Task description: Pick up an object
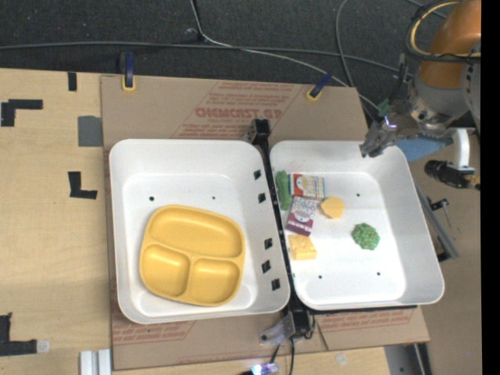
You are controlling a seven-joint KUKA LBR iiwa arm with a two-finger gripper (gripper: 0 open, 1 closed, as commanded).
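Overhead, the camera view shows two shallow white bins set side by side on a cardboard sheet. The left bin holds a yellow compartment tray, lying flat in its lower half. The right bin holds several small items: a green stick along the left wall, a printed packet just beside it, a maroon packet below that, a yellow block lower still, a small yellow round piece near the packets, and a green broccoli piece apart from them toward the middle right. The gripper hangs over the upper right corner of the right bin, near its rim, with nothing between its fingers; whether they are spread or pressed together cannot be told at this angle. The grey arm with its orange band enters from the right.
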